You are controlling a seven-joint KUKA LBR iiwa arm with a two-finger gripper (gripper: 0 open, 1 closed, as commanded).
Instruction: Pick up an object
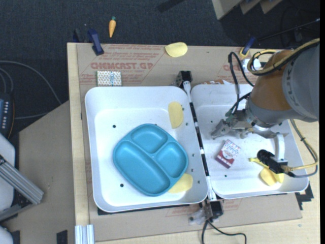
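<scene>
My gripper [222, 129] hangs low over the right bin [213, 98], near its left middle, on the grey arm with the orange band that comes in from the right. A small red and white packet [228, 153] lies on the bin floor just below the gripper and apart from it. A yellow piece [270, 176] rests near the bin's front right corner. In the left bin [101, 111] lies a blue divided plate [150, 159], with one pale yellow piece [175, 115] at its upper right and another [181, 183] at its lower right edge.
On the bench behind the bins lie a yellow chip [176, 49], a patterned packet [109, 78] and a blue clip [95, 42]. A black clamp [184, 78] sits where the two bins meet at the back. A small carrot toy [112, 27] lies on the dark floor.
</scene>
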